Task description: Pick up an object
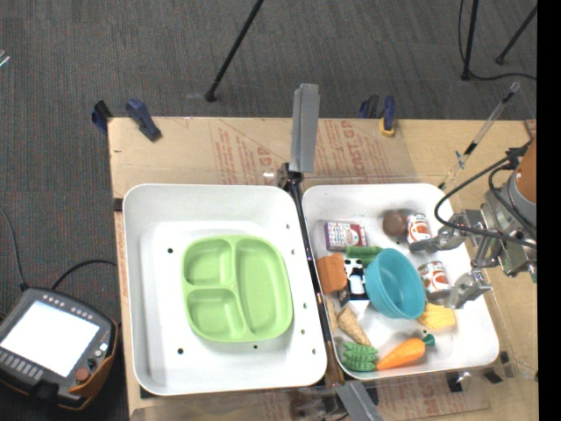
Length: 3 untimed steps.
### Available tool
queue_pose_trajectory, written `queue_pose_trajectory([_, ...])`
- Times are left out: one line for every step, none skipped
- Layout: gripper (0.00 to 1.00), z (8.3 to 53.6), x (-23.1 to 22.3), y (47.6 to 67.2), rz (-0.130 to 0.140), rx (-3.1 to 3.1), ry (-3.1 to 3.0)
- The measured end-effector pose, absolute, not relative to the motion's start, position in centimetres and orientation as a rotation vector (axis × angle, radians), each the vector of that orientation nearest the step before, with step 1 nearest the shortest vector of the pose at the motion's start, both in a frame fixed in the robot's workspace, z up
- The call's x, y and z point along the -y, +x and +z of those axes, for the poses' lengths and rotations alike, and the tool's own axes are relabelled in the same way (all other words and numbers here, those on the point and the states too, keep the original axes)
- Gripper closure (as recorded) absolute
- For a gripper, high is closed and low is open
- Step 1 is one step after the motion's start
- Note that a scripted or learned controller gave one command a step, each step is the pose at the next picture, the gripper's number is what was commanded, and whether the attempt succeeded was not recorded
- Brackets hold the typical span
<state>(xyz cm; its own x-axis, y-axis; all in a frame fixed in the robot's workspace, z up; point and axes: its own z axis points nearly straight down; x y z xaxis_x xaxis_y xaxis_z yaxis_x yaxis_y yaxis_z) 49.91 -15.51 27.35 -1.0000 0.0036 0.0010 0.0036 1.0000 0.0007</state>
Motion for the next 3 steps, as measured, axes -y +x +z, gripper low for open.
queue_pose_trajectory([0.0, 14.4, 15.2, 48.5, -0.009, 3.08, 0.583])
queue_pose_trajectory([0.0, 11.9, 9.6, 54.8, 0.0, 3.109, 0.508])
queue_pose_trajectory([0.0, 10.3, 9.3, 57.7, 0.006, 3.14, 0.411])
